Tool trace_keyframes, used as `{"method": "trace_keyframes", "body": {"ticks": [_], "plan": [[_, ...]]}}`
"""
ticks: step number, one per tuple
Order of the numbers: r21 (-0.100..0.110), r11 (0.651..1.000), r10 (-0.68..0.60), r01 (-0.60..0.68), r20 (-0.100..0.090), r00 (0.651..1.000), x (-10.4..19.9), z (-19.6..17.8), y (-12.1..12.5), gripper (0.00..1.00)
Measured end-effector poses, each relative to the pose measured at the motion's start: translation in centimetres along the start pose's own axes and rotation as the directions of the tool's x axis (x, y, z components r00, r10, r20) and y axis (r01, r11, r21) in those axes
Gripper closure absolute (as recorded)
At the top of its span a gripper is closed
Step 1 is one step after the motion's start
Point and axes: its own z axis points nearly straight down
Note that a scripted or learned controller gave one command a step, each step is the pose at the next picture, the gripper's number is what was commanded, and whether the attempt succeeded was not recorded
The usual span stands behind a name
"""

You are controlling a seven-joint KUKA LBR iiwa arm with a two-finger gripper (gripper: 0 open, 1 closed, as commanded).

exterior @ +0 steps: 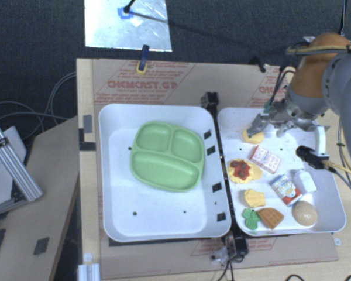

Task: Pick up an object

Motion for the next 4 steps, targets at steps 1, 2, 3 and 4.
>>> {"method": "trace_keyframes", "body": {"ticks": [1,2,3,4], "plan": [[-0.001,1.000,-0.002,0.002,0.000,1.000,0.1,3.4,0.1,0.00],[-0.005,1.000,-0.002,0.002,0.000,1.000,0.1,2.1,0.2,1.00],[-0.007,1.000,-0.003,0.003,0.001,1.000,0.0,-4.3,0.5,1.00],[-0.009,1.000,-0.005,0.005,0.001,1.000,0.5,-10.3,1.4,1.00]]}}
